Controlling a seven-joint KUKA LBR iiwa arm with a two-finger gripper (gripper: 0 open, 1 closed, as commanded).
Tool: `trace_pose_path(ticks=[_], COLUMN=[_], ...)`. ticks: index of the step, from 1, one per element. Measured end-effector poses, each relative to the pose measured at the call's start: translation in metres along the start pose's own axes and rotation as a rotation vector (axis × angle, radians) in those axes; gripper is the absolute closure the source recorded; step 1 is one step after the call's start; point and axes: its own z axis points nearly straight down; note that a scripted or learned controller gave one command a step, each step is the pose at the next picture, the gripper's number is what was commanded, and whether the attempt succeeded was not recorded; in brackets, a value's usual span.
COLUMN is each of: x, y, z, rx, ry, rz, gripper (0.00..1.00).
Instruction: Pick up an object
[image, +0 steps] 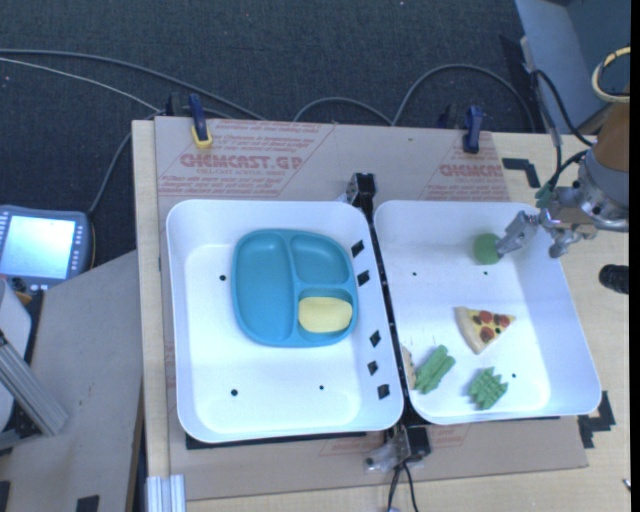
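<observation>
The claw (537, 234) is seen at the upper right of the right bin (560, 330), with its two fingers spread apart; nothing is held between them. One fingertip (515, 240) is placed just beside a small green round object (486, 249), at about nine o'clock from the claw; whether the two touch cannot be told. At about seven o'clock from the claw, near the middle of the same bin, a toy pizza slice (484, 327) is laid flat. Further toward the bin's front edge, two green leafy toy pieces are found: one (434, 369) near the bin's left wall and another (487, 388) just to its right, apart from it. At nine o'clock from the claw, across the divider, the left bin (200, 380) is seen; a blue divided plate (280, 290) is carried in it, and a yellow object (325, 314) is lodged in the plate's lower right compartment. Both bins are borne by the table (250, 150).
</observation>
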Motion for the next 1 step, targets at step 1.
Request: trace_pose_path(ticks=[1], x=[0.0009], y=[0.0032], z=[-0.0095], rx=[-0.015], ry=[-0.003], rz=[-0.004], gripper=[0.00])
